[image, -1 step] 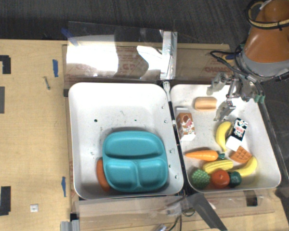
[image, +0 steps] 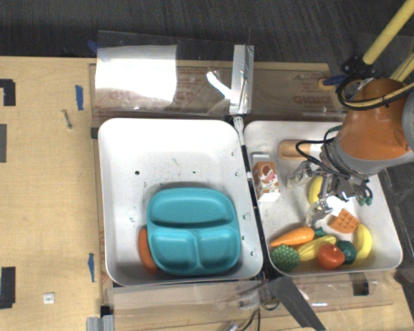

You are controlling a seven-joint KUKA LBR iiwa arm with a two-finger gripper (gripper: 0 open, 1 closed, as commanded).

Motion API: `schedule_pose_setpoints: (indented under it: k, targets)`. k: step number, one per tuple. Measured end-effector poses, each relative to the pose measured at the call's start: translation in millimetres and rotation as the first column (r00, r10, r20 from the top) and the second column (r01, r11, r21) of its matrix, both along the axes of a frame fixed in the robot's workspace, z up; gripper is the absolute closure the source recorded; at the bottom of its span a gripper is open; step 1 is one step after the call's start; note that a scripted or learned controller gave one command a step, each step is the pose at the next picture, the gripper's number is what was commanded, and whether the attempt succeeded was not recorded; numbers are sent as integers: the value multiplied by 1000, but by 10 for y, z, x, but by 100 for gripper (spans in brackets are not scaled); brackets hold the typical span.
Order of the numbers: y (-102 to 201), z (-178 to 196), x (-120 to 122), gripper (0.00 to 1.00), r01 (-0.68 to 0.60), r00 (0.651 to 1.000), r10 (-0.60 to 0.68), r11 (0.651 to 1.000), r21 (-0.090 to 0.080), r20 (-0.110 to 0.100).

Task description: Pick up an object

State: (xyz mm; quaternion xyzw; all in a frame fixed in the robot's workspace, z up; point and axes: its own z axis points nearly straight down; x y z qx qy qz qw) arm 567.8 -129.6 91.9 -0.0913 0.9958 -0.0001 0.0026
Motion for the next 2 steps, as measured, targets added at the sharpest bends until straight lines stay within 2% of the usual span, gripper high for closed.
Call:
schedule_pose_setpoints:
  k: [1, 2]
  targets:
    - [17, 119, 28, 100, -3, 1000, 3, 1000, -1, 9]
    - [20, 110, 24, 0, -3, 1000, 3, 1000, 0, 7]
